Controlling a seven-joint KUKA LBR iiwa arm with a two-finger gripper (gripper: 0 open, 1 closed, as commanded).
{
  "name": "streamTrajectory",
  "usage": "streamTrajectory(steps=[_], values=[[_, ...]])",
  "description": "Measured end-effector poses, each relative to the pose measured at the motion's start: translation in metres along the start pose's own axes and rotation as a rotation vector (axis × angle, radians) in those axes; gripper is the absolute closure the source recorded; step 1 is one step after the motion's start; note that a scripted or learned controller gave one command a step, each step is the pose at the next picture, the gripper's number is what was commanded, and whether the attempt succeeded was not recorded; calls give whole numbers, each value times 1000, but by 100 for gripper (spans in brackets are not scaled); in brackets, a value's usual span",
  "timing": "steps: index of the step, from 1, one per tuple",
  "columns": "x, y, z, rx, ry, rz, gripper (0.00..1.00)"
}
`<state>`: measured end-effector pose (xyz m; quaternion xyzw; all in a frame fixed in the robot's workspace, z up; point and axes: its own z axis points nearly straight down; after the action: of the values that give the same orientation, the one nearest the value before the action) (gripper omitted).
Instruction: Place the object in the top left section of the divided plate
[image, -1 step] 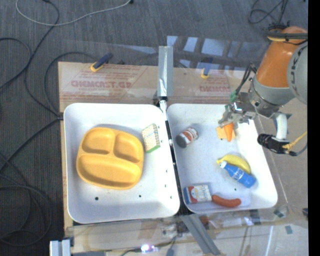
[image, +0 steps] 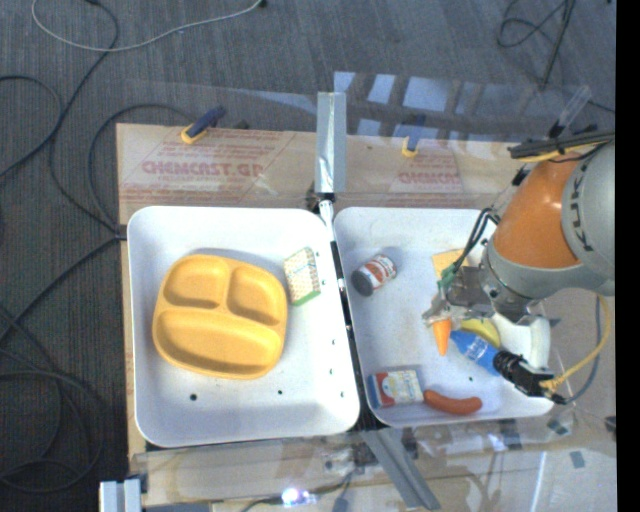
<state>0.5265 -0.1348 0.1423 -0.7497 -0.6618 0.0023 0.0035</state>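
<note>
The gripper (image: 446, 312) is lowered just above the orange carrot (image: 442, 337), well right of the divided plate (image: 220, 315); its closure cannot be told. The carrot should be centred before closing, then lifted straight.

I'm seeing the arm (image: 560, 235) showing a rounded orange band against grey casing with dark lettering at its edge; a yellowish cable (image: 585, 365) is trailing below, and the gripper (image: 445, 305) is looking dark, perhaps metallic.
</note>
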Motion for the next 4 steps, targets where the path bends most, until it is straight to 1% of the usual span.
streamTrajectory(steps=[1,2,3,4], values=[[70,-3,-125,-5,-3,-108,100],[9,22,-48,-1,-4,10,100],[42,-49,-38,-1,-1,-59,100],[112,34,-38,-2,-3,-172,100]])
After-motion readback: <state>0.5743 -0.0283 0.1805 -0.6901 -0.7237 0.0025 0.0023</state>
